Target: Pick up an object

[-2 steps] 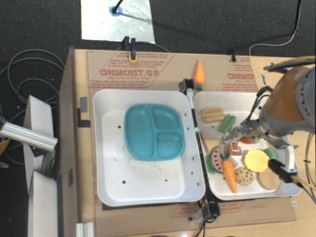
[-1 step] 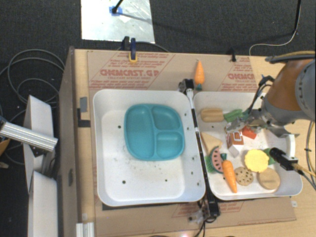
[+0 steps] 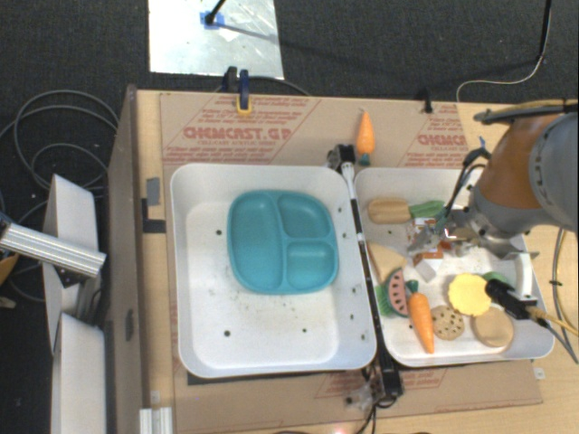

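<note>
Crowded bin: my pincer hangs low over the middle of the right bin, ringed by toy foods. Just beyond it on the far side lie a tan roll and a green piece, the green one nearly touching it. Directly on the near side sit some white scraps. Farther toward the near wall are a yellow disc, a watermelon slice, a carrot with its tip pointing at the wall, a cookie and a tan round. Any of these is there to be picked. The green piece and the scraps are closest and the tan round farthest. From this slant I cannot tell how wide the pincer is set or whether it has hold of anything.

Away from the arm, across the dividing rims, the left bin bears a teal plate with three compartments. A second carrot lies outside both bins, beyond the pincer, on the printed cardboard sheet that covers the bench. Dark carpet surrounds it, with looped cables and a silvery sheet.
</note>
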`<state>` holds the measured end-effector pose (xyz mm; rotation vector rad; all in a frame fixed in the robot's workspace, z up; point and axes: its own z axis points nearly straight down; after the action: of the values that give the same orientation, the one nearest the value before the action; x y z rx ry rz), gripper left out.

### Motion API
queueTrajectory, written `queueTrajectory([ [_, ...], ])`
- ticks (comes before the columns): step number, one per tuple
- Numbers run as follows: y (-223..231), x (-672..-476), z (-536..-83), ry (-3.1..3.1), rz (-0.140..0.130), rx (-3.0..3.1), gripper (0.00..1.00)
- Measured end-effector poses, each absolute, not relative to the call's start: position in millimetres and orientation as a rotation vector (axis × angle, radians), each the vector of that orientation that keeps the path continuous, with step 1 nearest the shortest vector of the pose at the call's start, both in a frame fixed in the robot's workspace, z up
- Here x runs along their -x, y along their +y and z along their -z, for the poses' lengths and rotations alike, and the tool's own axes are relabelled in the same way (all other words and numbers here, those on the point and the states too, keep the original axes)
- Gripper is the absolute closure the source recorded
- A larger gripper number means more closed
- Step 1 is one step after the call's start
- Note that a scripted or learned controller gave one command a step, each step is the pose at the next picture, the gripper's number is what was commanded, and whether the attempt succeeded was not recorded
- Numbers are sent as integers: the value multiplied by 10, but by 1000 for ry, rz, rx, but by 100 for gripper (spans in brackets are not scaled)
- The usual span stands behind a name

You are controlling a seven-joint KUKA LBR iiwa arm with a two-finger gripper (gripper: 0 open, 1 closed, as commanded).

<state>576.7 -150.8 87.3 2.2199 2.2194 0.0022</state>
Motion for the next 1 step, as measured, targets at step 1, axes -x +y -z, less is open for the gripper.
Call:
queueTrajectory([
  [1,-1149,-6529,-837,2237,17,-2228,0],
])
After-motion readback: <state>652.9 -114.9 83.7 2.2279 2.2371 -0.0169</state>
